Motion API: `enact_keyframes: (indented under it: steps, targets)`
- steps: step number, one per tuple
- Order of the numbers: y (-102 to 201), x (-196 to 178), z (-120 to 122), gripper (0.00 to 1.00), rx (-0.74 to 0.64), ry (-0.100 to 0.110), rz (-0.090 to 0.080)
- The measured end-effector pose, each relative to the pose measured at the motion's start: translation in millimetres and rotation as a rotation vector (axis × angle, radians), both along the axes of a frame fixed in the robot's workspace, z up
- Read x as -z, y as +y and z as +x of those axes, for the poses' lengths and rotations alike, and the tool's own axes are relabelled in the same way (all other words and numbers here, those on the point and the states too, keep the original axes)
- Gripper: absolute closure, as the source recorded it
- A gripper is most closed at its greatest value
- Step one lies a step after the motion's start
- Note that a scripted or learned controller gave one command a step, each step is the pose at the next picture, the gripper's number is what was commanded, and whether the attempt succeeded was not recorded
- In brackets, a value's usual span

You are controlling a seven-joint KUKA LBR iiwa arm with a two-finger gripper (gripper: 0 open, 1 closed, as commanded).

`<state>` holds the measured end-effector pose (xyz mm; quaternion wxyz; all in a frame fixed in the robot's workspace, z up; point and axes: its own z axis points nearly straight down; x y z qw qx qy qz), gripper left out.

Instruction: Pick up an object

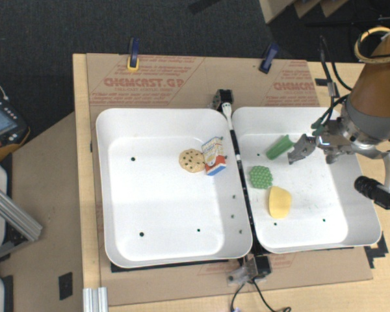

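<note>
Three things in the right bin: a yellow piece [280, 202] lowest in the frame, a round green knobbly piece [260, 177] just above and left of it, and a long green piece [279, 147] above that, tilted up to the right.
Right bin [351, 236]: lower right of the frame, white and shallow, with bare floor toward its right side.
Left bin [156, 233]: centre left of the frame, holding a cookie [192, 160] and a small carton [214, 156] that touch, well apart from the arm.
Claw [301, 149]: right of centre, over the right bin, its dark fingers splayed apart with nothing between them; I see no object gripped.
Nearest target: the long green piece, just left of the fingertips, looks to me like the natural pick.
How to do it well: I would square the fingers across the narrow width of the long green piece, not along its length, so both pads meet flat sides.
Descent: come down straight, since a slanted approach may nudge the piece toward the bin wall by the divider.
Risk: the round green piece lies near below; a finger set too low in the frame could catch it too.
Desk [182, 77]: brown cardboard at the top, two clips [134, 56] on its far edge.
</note>
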<state>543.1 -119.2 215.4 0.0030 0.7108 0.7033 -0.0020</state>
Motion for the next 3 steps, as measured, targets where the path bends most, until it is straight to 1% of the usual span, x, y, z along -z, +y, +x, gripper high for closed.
enact_keyframes:
  steps: [1,2,3]
  targets:
    - [83.4,25.0,-10.3,0.00,-0.018,0.007,0.012]
    - [10.0,84.4,-15.7,0.00,-0.004,0.009,0.006]
    - [101.7,27.7,-25.3,0.00,-0.019,-0.003,0.010]
